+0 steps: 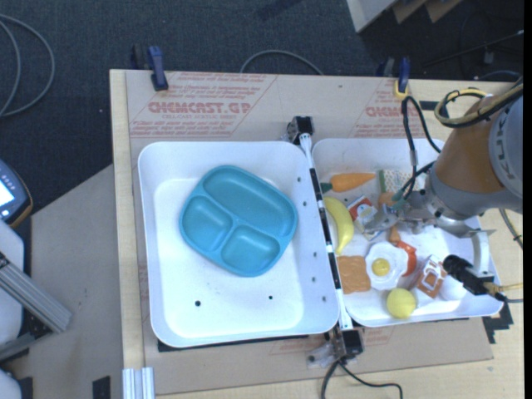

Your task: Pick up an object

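Hand low among crowded toy food in right white bin — grip state unclear; risks nudging yellow plastic banana, grasping nothing.

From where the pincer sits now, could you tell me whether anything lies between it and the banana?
Nothing visible stands fully in the way. The pincer is low over the right bin, and the banana lies at that bin's left wall. Only a small red-and-white item sits between them, slightly above the direct line.
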Motion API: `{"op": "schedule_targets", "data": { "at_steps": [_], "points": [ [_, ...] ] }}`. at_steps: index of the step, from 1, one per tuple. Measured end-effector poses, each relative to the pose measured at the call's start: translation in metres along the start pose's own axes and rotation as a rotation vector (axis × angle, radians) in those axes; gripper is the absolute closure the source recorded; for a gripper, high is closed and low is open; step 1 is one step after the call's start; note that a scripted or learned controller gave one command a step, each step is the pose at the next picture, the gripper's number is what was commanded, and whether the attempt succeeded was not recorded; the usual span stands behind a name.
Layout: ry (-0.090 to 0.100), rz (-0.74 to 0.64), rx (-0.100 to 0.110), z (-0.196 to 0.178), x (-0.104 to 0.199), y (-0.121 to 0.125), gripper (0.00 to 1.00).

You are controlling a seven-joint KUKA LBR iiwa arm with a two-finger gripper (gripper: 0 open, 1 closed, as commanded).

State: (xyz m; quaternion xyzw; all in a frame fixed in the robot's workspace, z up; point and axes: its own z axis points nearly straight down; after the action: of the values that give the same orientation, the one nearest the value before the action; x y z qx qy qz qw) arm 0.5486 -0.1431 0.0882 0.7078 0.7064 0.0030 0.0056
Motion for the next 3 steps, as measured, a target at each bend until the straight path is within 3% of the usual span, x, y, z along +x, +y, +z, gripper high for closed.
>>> {"op": "schedule_targets", "data": {
  "at_steps": [1, 2, 3],
  "points": [
    [0.002, -0.002, -0.002, -0.012, 0.001, 0.001, 1.0],
    [0.003, -0.001, 0.0, -0.011, 0.001, 0.001, 0.0],
    [0.002, -0.002, -0.002, -0.021, 0.001, 0.001, 1.0]
  ]
}}
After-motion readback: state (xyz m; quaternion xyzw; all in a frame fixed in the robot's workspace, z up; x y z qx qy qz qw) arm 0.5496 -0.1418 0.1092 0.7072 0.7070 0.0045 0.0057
